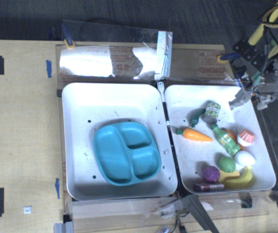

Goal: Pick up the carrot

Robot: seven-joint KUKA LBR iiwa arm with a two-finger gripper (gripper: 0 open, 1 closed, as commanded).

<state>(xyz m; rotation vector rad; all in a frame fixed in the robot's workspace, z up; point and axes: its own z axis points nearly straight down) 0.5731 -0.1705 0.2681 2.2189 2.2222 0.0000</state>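
The carrot (197,135) is orange with a small green stem pointing left. It lies flat in the left part of the right bin (185,98), close to the divider between the bins. My gripper (240,99) hangs over the right bin's upper right corner, about a hand's width up and to the right of the carrot, and it touches none of the objects. Nothing shows between the gripper and the carrot except a small can (212,110).
Around the carrot lie a dark green vegetable (195,116), a green bottle (224,139), a pink cupcake (245,138), a white egg (245,158), a lime (227,164), a purple piece (210,173) and a banana (240,179). The left bin holds a blue divided plate (127,152).
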